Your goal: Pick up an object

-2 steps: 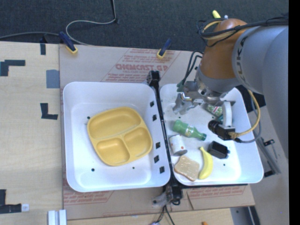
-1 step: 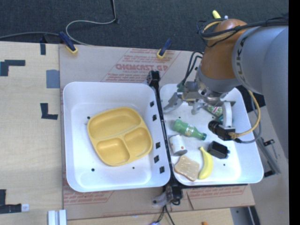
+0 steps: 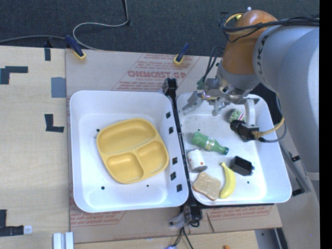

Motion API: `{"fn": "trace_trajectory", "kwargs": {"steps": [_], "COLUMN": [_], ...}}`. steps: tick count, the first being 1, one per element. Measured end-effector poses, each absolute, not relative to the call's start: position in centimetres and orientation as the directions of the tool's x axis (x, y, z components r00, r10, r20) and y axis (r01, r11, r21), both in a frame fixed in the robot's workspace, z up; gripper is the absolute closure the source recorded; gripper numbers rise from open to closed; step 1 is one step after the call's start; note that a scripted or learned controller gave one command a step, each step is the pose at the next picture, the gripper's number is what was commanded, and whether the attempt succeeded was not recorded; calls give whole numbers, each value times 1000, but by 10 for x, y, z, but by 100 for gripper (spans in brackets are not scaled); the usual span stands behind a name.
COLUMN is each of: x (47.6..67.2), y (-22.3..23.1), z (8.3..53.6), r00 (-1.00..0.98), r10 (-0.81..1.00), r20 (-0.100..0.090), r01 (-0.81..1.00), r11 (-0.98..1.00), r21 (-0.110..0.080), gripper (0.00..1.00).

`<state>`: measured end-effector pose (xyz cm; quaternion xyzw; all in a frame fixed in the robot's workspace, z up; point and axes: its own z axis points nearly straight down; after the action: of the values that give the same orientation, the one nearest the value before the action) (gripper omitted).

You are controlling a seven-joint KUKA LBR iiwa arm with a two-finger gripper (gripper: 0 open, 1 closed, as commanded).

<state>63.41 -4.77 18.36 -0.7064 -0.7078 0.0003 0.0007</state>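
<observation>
My gripper (image 3: pixel 203 105) hangs over the far end of the right bin (image 3: pixel 270 188), its two fingers spread open with nothing between them. Below it in the bin lie a green bottle (image 3: pixel 209 143), a small white cup (image 3: pixel 196 160), a slice of toast (image 3: pixel 207 185), a yellow banana (image 3: pixel 227 180) and a small black block (image 3: pixel 241 165). The bottle is the closest of these, a short way nearer the front than the fingertips. A small green-and-white item (image 3: pixel 236 114) sits by the wrist, partly hidden.
The left bin (image 3: pixel 83 191) holds a yellow divided plate (image 3: pixel 132 149). A black ridge (image 3: pixel 175 134) separates the two bins. The grey arm with its orange band (image 3: pixel 244 40) covers the back right corner, and a black cable plug (image 3: pixel 245 132) hangs over the right bin.
</observation>
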Motion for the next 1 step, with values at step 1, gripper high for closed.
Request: {"fn": "trace_trajectory", "kwargs": {"steps": [1], "x": [590], "y": [-46], "z": [184], "r00": [-1], "r10": [1000], "r20": [0], "r01": [1000], "r11": [1], "r21": [-2], "gripper": [0]}}
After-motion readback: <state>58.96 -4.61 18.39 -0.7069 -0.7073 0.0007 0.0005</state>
